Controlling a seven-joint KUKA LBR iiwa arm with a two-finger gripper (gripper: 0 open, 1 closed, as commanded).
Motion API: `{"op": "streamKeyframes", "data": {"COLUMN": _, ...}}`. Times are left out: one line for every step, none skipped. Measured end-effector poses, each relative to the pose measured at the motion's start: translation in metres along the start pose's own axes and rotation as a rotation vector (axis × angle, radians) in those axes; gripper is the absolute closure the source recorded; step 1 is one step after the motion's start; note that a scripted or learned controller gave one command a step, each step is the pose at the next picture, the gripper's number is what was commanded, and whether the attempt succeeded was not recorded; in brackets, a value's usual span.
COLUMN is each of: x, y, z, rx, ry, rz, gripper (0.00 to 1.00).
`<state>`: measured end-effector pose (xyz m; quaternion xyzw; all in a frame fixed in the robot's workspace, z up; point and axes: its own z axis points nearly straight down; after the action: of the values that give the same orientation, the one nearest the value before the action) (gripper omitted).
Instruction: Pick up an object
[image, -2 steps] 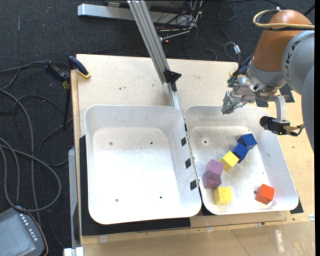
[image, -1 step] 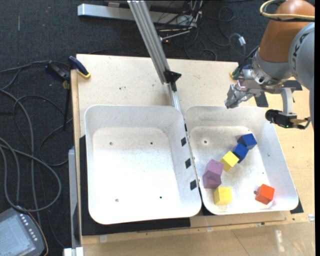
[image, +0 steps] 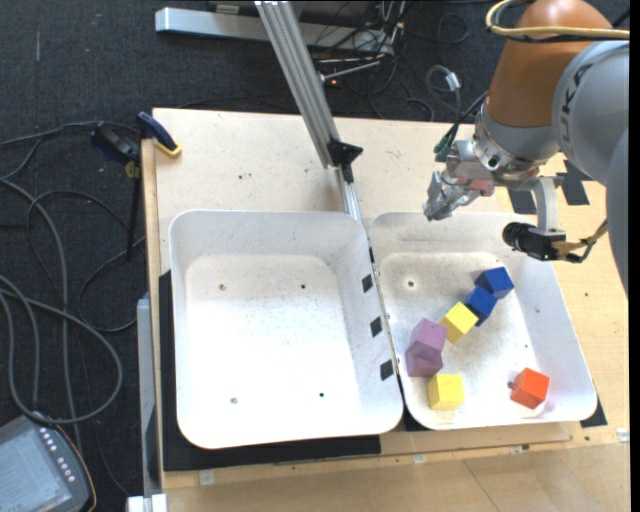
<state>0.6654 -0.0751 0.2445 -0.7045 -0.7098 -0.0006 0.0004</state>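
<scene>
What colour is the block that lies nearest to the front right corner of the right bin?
Orange-red. The block shows best in the camera view.

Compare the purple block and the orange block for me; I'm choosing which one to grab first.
The purple block sits near the right bin's left wall, close to a yellow block; the orange block sits alone by the bin's lower right corner. The purple block looks larger and tipped; the orange block looks smaller. Both are cube-like blocks in the same bin, well away from the gripper.
</scene>
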Motion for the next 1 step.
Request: {"op": "streamKeyframes", "data": {"x": 0.0551, "y": -0.0064, "z": -0.0084, "rx": 0.000, "ry": 0.001, "rz": -0.001, "gripper": 1.00}}
